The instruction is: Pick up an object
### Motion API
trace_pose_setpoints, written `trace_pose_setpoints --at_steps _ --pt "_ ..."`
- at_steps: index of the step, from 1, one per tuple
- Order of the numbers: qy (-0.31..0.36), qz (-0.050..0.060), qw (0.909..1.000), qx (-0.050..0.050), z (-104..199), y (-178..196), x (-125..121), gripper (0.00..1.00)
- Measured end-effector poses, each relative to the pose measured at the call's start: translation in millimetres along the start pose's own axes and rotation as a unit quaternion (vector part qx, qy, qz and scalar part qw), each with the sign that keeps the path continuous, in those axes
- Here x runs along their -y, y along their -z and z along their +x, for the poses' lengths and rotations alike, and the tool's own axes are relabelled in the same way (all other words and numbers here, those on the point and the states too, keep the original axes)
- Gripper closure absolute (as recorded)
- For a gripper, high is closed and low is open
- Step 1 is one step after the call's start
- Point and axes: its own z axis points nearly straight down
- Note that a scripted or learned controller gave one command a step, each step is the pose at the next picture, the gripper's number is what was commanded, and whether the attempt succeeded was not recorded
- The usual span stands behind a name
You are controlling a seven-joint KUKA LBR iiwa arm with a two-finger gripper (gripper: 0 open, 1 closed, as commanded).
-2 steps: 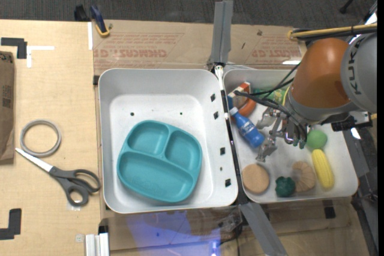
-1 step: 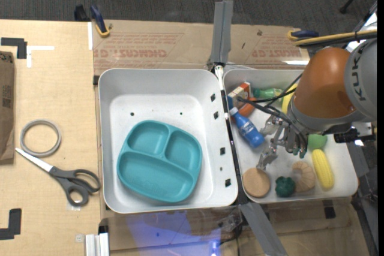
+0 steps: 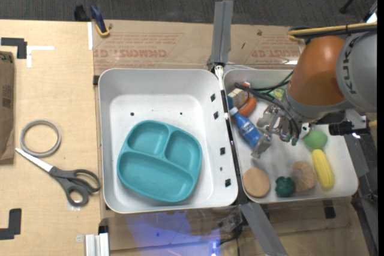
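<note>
Right-hand shallow white bin (image 3: 345, 186) holds the clutter; left-hand shallow white bin (image 3: 150, 90) holds a teal plastic divided plate (image 3: 159, 160) and nothing loose that I can make out.

The grey-and-orange arm (image 3: 321, 72) comes in from the right and hangs over the upper middle of the right bin. Its metal two-finger gripper (image 3: 268, 135) points down and toward the left. Finger state: cannot tell. The fingers blur into cables and bracket, and no gap or grasp reads clearly.

Nearest candidate: a blue plastic tube-shaped bottle with a white label (image 3: 246, 127). It lies flat on the bin floor just beside the gripper, on its left. Long axis runs diagonally, from upper left near the bin's dividing wall to lower right toward the fingertips. Its lower end sits very close to the tips, possibly touching; the view does not settle it. Judgement: a grasp across the narrow width needs the fingers turned crosswise to that diagonal and shifted a little left.

Others in the right bin:
- orange rounded toy piece (image 3: 248, 105), above the bottle, partly covered by it
- green round ball-like toy (image 3: 315, 139), right of the gripper, tucked under the wrist
- yellow toy corn cob (image 3: 323, 168), upright-ish along the right wall
- tan ridged lump (image 3: 303, 175), beside the corn
- dark green knobbly toy (image 3: 285, 186)
- flat tan wooden disc (image 3: 257, 182)

Hidden: the bin's upper right corner sits under the arm; a small boxy item by the top wall is too small to name.
</note>
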Motion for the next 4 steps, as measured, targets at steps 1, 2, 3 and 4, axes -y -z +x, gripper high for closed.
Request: trace_pose_setpoints --at_steps 1,2,3,4 --pt "-0.038 0.0 0.9993 -0.001 1.6 -0.3 2.5 0.0" --pt "0.0 0.0 1.0 -0.001 3.5 -0.1 3.0 0.0" --pt "0.023 0.0 0.9997 -0.001 11.5 -0.1 3.8 0.0" --pt "0.024 0.0 0.9997 0.001 10.4 9.5 3.4 1.0"
